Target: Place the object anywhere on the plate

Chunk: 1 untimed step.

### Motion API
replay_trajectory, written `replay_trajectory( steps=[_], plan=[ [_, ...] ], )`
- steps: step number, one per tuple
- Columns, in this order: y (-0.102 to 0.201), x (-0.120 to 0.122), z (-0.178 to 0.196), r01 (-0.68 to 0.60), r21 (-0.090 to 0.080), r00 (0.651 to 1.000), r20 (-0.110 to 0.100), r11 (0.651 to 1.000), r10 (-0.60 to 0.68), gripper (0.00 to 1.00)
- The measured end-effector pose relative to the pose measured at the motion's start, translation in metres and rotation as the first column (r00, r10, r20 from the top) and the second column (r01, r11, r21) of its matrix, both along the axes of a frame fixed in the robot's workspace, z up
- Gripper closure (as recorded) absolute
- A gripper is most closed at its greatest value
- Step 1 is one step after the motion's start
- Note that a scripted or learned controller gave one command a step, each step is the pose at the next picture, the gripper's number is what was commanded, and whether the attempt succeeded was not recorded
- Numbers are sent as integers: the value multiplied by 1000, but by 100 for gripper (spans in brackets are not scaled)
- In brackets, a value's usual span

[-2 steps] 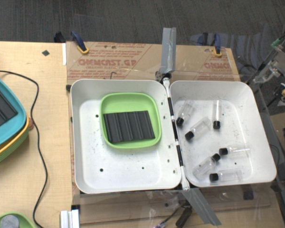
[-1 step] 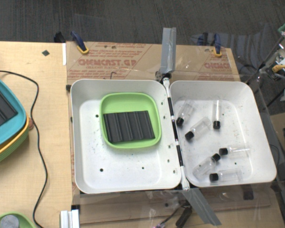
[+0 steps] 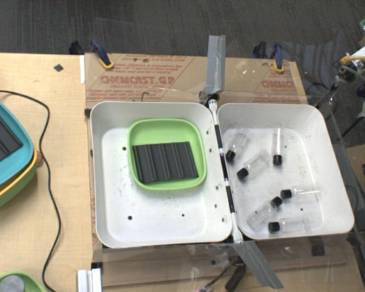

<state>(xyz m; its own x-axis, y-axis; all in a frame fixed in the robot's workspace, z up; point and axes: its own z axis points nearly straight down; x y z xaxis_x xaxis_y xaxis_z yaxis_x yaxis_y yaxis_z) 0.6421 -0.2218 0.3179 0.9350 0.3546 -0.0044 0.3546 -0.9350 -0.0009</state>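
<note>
Two shallow white bins sit side by side on the bench, touching along a centre seam. The left bin (image 3: 109,218) holds a green plate (image 3: 166,130) — square with rounded corners, lying flat in the far half of the bin, a little right of its middle. A dark ribbed insert (image 3: 164,162) covers the plate's floor.

The right bin (image 3: 328,163) holds six clear tubes with black caps, all lying on their sides, none touching the plate:
- one tube (image 3: 236,145) at the far left, near the seam
- one tube (image 3: 254,163) just nearer than that, also to the left
- one tube (image 3: 278,143) near the far middle, lying along the near-far line
- one tube (image 3: 301,193) toward the right, cap pointing left
- one tube (image 3: 264,210) in the near middle
- one tube (image 3: 290,225) nearest of all, close to the bin's near wall

Left of the bins, at the frame's edge, a stack of blue and green plates (image 3: 9,157) rests on the wooden table (image 3: 55,102), with a black cable (image 3: 48,163) running past it. Brown cardboard (image 3: 152,78) lies beyond the bins, held by clamps (image 3: 102,55).

Gripper state — cannot tell from this view.
</note>
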Motion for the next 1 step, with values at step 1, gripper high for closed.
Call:
replay_trajectory(
  steps=[1],
  plan=[
    [0, 2, 35, 157, 0, 988, 0, 988, -157, 0]
  ],
)
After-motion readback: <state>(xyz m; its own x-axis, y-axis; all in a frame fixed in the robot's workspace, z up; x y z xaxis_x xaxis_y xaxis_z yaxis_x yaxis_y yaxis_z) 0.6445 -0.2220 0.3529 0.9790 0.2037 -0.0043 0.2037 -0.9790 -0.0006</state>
